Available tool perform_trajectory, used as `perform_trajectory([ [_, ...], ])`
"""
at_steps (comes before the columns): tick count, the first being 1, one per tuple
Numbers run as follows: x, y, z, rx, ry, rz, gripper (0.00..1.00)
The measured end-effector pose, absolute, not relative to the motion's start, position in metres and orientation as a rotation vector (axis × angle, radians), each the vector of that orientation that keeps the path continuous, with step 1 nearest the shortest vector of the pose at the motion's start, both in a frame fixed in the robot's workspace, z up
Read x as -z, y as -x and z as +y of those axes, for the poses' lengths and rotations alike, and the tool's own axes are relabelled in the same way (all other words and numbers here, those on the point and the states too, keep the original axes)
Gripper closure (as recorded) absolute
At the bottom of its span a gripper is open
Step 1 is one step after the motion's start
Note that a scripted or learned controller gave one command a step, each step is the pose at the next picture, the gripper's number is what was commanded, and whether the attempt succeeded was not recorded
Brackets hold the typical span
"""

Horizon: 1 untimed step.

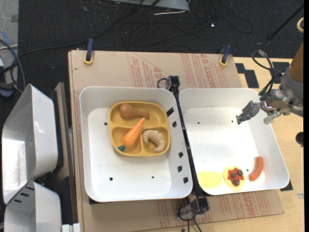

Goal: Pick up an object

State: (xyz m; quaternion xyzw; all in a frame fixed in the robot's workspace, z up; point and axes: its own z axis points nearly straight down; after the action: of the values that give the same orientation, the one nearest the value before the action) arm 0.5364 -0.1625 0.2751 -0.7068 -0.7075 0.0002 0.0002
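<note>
My gripper (256, 116) hangs over the right edge of the right bin (217, 100), its fingers apart with nothing between them. Along the bin's near edge lie an orange sausage (256, 168), a small round tart with dark and red berries (234, 176) and a flat yellow disc (209, 179). All three are well below the gripper in the view and apart from it. In the left bin (96, 144), a yellow divided plate (116, 134) carries a brown drumstick (133, 111), an orange carrot (133, 133) and a pale shrimp (154, 139).
A black divider (182, 134) runs between the two bins. The grey arm (292, 88) comes in over the bench's right side. Two yellow clamps (88, 57) (224, 58) grip the board's far edge. White containers (26, 134) stand off to the left.
</note>
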Motion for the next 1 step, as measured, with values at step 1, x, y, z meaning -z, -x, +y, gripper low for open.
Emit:
perform_trajectory([
  [1, -0.2113, -0.5381, -0.1636, -0.005, 2.22, -2.217, 0.0],
])
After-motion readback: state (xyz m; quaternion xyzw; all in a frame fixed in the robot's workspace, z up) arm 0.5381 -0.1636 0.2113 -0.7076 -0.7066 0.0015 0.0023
